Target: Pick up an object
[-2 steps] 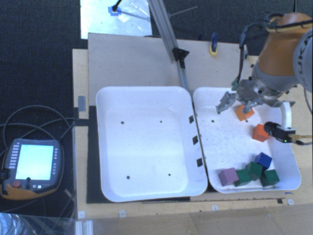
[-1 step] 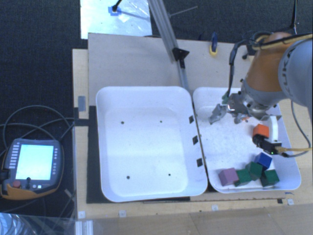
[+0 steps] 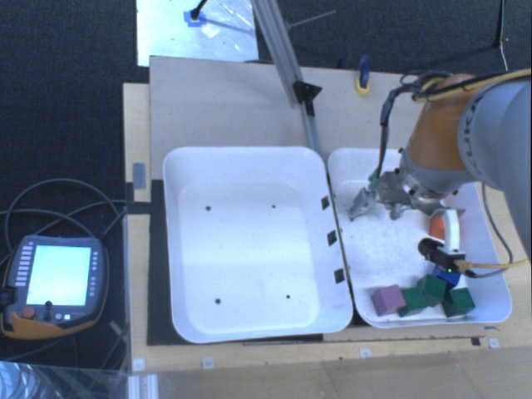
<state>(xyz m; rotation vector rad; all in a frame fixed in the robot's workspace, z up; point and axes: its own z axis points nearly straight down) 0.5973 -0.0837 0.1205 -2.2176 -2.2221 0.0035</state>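
My arm [image 3: 486,131] extends over the right bin [image 3: 374,256]. My gripper [image 3: 376,209] hangs above the far half of this bin, fingers spread wide, nothing between them. The objects lie clustered in the bin's near right corner, well apart from the gripper: green blocks [image 3: 432,289], a purple block [image 3: 386,299], a blue piece [image 3: 450,278].

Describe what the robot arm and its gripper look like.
The arm is a thick, rounded grey tube with a wide orange band above the wrist. A thin dark cable loops over that band and runs down toward the wrist. The gripper is bare silvery metal with two slim fingers.
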